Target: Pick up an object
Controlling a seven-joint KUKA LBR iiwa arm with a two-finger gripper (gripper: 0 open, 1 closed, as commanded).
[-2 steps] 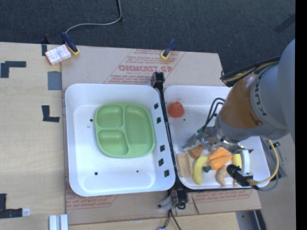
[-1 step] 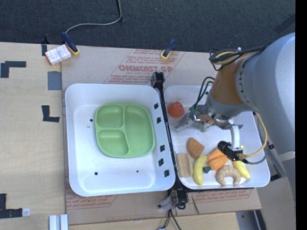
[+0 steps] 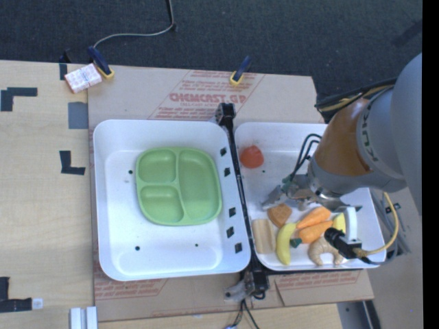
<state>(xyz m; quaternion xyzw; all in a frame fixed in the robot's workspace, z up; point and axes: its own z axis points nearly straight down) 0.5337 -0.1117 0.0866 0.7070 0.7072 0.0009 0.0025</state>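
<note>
My gripper [image 3: 280, 195] is low in the right bin [image 3: 274, 137], reaching in from the right under the grey and orange wrist. It hovers just above a round brown cookie-like piece [image 3: 279, 215], left of an orange carrot [image 3: 315, 218]. A yellow banana [image 3: 283, 242] and a beige slab [image 3: 262, 235] lie in front of it. A red-orange tomato [image 3: 252, 156] sits alone at the bin's far left corner. I see nothing lifted off the bin floor.
The left bin [image 3: 110, 184] holds a green divided plate [image 3: 179, 186]. More toy food is packed at the right bin's front right: a second carrot piece [image 3: 310, 234], a tan knobbly piece [image 3: 322, 253] and a yellow-white item [image 3: 345, 222]. A black divider [image 3: 233, 184] separates the bins.
</note>
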